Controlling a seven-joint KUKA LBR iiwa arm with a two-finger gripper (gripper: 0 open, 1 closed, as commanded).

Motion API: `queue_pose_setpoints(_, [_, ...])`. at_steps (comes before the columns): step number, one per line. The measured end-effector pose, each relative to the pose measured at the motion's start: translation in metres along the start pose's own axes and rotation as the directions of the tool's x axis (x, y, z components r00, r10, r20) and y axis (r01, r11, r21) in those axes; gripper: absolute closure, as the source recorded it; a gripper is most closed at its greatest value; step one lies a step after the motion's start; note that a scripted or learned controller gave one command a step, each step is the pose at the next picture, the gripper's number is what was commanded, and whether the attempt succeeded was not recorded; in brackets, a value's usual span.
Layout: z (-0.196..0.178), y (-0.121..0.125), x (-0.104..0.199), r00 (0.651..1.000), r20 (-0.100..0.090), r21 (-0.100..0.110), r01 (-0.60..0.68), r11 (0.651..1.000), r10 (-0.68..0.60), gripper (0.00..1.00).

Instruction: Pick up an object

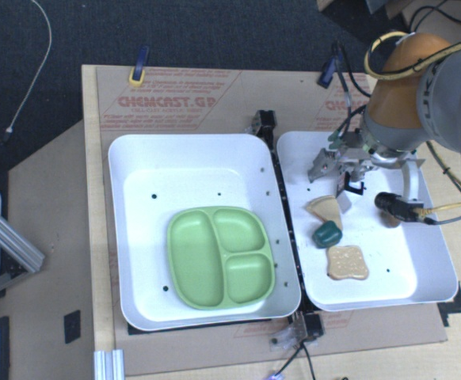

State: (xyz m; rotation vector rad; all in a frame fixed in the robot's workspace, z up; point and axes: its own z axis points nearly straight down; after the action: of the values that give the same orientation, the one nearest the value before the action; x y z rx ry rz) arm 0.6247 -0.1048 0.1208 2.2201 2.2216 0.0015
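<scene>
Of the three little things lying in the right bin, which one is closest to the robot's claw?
The tan wedge, the topmost one, lies just below the gripper; the teal lump and toast slice lie farther down.

1. Tan wedge-shaped piece point(324, 207): lies flat, right of frame centre.
2. Teal rounded object point(326, 233): just below the wedge, touching it.
3. Toast slice point(347, 263): flat, lower right.

Two bins sat side by side mid-frame. The left bin point(127, 172) held a divided plate point(219, 256) toward its lower edge. In the right bin point(428, 279), a wedge point(325, 208) lay above a small lump point(326, 233), with a bread slice point(347, 263) lower right of it. The gripper point(343, 169) hung over that bin's upper part.
</scene>
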Motion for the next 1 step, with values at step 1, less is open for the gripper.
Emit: queue_pose_setpoints(1, [0.0131,0.0046,-0.0023,1.000,0.005,-0.014,-0.002,1.000,0.002,0.00])
